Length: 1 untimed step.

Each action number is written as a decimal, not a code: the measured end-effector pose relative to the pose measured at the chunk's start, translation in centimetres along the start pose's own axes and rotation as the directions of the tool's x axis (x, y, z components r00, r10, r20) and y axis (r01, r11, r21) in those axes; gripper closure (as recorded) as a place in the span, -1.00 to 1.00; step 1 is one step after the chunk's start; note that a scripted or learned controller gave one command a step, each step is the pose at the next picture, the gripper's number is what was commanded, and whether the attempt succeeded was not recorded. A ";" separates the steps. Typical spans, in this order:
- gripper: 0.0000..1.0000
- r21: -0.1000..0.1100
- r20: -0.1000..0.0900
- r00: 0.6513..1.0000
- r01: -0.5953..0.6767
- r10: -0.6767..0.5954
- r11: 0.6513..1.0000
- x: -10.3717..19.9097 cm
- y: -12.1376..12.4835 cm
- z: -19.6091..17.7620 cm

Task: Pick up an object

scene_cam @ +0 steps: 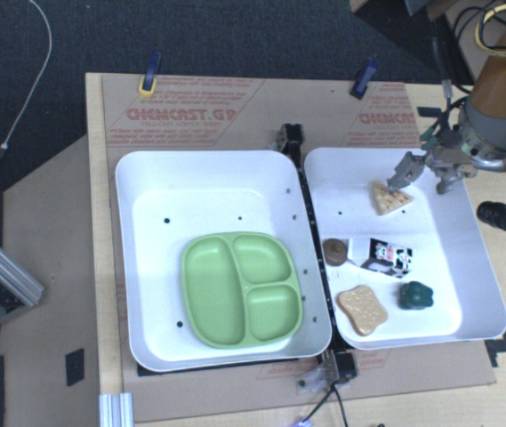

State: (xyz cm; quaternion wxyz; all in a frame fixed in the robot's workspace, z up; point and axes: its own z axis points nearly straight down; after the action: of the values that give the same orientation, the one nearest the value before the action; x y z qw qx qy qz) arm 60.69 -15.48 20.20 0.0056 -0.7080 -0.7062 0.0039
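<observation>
My gripper [424, 179] hangs over the far part of the right bin [466, 238], its two fingers spread open with nothing between them. The left fingertip [403, 174] stands just above a pale yellow cracker wedge [392, 199]; I cannot tell if it touches. Nearer the front lie a brown round disc [334, 253], a black-and-white packet [389, 256], a dark green lump [416, 295] and a toast-shaped slice [362, 310].
The left bin [146, 203] holds a green divided plate [239, 287]. A black clamp [291, 137] sits at the far end of the seam between the bins. The arm's orange band [501, 83] rises at the right edge.
</observation>
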 end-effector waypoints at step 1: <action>-1.00 -0.013 0.002 1.000 0.003 -0.003 1.000 0.0 0.3 -0.7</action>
State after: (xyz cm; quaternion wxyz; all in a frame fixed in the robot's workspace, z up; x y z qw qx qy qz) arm 60.99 -15.45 20.89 0.0004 -0.7070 -0.7072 0.0002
